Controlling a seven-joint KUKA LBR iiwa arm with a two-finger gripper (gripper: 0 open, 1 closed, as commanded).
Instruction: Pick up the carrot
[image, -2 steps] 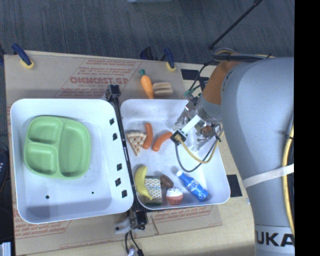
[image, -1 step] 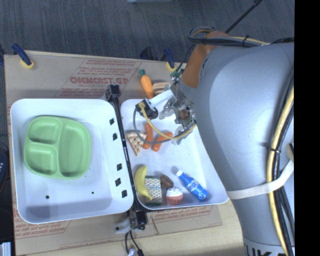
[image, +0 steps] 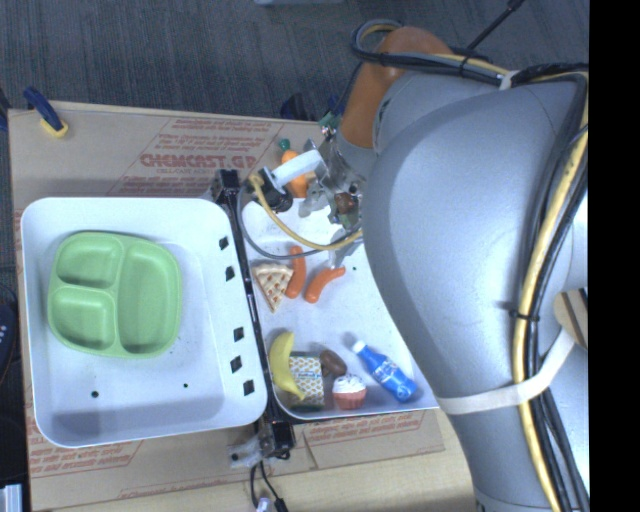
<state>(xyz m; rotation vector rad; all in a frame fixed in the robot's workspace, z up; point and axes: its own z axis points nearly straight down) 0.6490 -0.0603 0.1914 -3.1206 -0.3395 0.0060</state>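
The claw (image: 335, 205) hangs over the far end of the right bin (image: 400, 395); I cannot tell how it stands or whether it grips anything. Just below it lies the carrot (image: 296, 272), touching a pizza slice (image: 271, 285) on one side, a sausage (image: 323, 284) near the other. Further below sit a banana (image: 283, 362), cupcake (image: 349, 391) and blue bottle (image: 384, 370). The green plate (image: 115, 293) rests well apart, in the left bin (image: 130, 425).

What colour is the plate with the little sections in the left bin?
Light green. The plate shows clearly in the camera view.
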